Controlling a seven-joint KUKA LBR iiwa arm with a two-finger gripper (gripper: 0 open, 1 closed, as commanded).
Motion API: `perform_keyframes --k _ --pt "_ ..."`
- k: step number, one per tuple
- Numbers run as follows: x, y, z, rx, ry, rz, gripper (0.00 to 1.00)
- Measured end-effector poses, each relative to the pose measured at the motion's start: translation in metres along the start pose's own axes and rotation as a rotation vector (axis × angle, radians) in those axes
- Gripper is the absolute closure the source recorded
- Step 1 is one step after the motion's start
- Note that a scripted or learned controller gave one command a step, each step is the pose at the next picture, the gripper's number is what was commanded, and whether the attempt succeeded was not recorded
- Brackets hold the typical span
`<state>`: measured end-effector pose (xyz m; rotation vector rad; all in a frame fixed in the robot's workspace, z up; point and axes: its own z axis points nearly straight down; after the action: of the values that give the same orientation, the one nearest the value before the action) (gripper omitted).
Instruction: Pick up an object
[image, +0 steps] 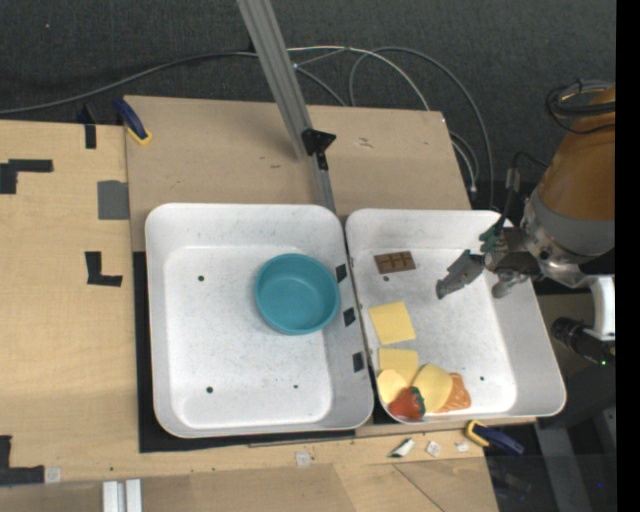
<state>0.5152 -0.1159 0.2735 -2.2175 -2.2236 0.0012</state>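
Gripper (478, 272) open, holding nothing, above the right bin (520, 345); nearest pick, chocolate bar (394, 263), just left, long axis left-right.

- Two bins sat side by side on the bench (250, 150), the left bin (180, 400) touching the right bin (520, 390).
- A bowl (296, 292) stood in the left bin, toward its right half.
- In the right bin, a chocolate bar (394, 263) lay near the back-left corner.
- A cheese slice (392, 323) lay in front of the bar.
- A heap of food pieces (420, 385) lay at the front, left of centre.
- The tool (478, 274) hung over the right bin's back right part, right of the bar.
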Motion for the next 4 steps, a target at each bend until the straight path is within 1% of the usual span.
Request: perform_keyframes --k 1,2,3,4 --pt "0.0 0.0 0.0 0.0 0.0 0.0 0.0" --pt "0.002 0.01 0.054 0.005 0.0 0.001 0.0" --pt "-0.002 -0.001 0.111 0.007 0.001 0.002 0.0" --pt "-0.008 0.0 0.158 0.006 0.001 0.002 0.0"
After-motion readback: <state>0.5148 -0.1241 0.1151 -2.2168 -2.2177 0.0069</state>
